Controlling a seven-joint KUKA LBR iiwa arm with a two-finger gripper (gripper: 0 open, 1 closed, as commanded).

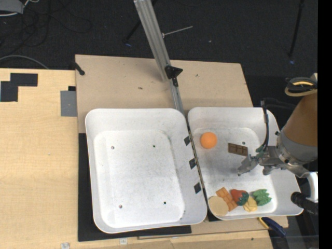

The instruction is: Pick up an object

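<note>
Bench with two white bins; gripper [248,166] low in the right bin [228,117], finger state unreadable. Brown block [238,149] just beyond it, orange ball [208,140] farther left. Risk: the ball likely rolls off if nudged.

Bench [218,82]: tan board, two white bins [104,123] side by side on it.

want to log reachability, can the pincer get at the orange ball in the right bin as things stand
Probably yes. The pincer hangs low over the right bin, and the ball sits in the open up and to the left of it. Nothing touches the ball; the brown block lies apart beside it, slightly near the path.
</note>
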